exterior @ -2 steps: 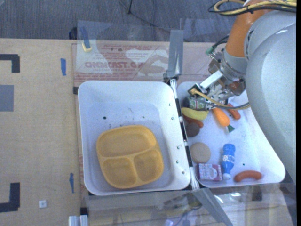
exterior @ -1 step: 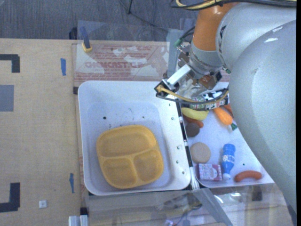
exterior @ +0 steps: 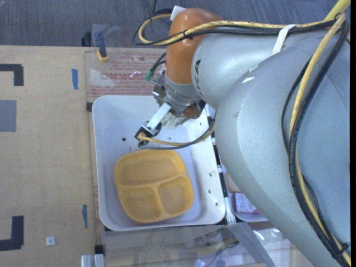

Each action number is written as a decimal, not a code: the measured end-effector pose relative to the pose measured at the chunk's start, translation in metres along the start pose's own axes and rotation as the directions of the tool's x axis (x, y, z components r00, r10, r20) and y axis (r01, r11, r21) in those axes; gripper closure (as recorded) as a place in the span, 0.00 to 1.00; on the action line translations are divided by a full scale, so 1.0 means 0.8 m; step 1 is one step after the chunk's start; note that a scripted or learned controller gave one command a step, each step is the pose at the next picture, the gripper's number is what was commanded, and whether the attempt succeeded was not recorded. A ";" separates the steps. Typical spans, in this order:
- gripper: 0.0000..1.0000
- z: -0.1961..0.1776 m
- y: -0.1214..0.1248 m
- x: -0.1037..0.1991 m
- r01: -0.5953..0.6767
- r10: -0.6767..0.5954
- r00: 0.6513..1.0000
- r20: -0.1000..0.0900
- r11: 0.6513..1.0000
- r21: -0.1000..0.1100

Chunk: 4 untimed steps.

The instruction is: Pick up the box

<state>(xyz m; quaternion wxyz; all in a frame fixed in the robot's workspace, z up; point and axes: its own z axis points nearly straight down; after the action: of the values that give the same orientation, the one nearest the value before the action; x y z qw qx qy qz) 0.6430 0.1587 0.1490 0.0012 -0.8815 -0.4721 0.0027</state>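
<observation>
From my station I see the arm (exterior: 267, 127) reaching in from the right and covering most of that side of the view, its orange band (exterior: 186, 29) sitting above the wrist. The gripper (exterior: 177, 114) hangs over the far right part of the left bin (exterior: 105, 166), low and close to the bin's floor, near the back wall. I cannot tell from here whether it is open or closed, as the wrist hides its tip. I see nothing that I can say it holds.

In the near half of that bin lies a yellow tray (exterior: 153, 185) with three compartments: one long one on the far side and two smaller ones on the near side. It lies flat, well apart from the gripper, its near edge close to the bin's front wall. A small dark speck (exterior: 123, 139) sits on the white floor beyond the tray, towards the left wall.

As for the box, I cannot pick it out with certainty. Just right of the left bin's rim, under the arm, a scrap of something pale with pink and purple print (exterior: 246, 206) peeks out where the right bin lies; whether that is the box I cannot tell.

The table (exterior: 44, 166) to the left is pale brown, with black corner marks and bits of blue tape (exterior: 74, 79).
</observation>
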 end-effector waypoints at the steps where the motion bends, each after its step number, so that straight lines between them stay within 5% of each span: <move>1: 1.00 0.076 -0.021 0.089 -0.012 0.012 1.000 -0.008 1.000 -0.008; 4: 1.00 0.043 -0.027 0.095 0.005 -0.005 1.000 -0.003 1.000 -0.007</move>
<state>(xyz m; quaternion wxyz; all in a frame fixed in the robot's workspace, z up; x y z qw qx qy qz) 0.6667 0.2339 0.1145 -0.0010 -0.8804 -0.4741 -0.0001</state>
